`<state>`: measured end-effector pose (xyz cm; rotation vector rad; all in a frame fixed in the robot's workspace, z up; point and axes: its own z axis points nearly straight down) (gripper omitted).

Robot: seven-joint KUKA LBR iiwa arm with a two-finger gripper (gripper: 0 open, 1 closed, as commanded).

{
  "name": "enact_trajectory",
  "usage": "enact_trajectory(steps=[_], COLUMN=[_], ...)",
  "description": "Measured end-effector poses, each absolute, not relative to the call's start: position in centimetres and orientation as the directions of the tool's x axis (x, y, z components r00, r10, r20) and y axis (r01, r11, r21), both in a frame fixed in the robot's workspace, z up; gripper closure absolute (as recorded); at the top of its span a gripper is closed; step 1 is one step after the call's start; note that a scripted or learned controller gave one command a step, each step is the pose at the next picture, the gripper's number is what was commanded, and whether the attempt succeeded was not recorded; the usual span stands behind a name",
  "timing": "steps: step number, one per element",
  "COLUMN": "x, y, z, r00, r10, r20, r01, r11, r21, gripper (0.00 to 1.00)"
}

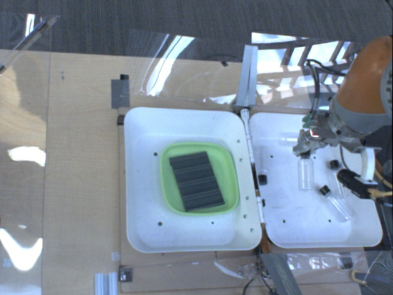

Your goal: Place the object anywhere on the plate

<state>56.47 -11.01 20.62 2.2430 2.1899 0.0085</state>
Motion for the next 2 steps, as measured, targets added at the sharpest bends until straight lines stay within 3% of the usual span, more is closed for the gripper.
enact_trajectory(steps=[2], x=[57.5], y=[6.5], z=[18.5], r00=[0.000], r10=[1.000], r20=[0.002], r01=[1.000], r11=[0.000], r21=[0.005], gripper=[1.00])
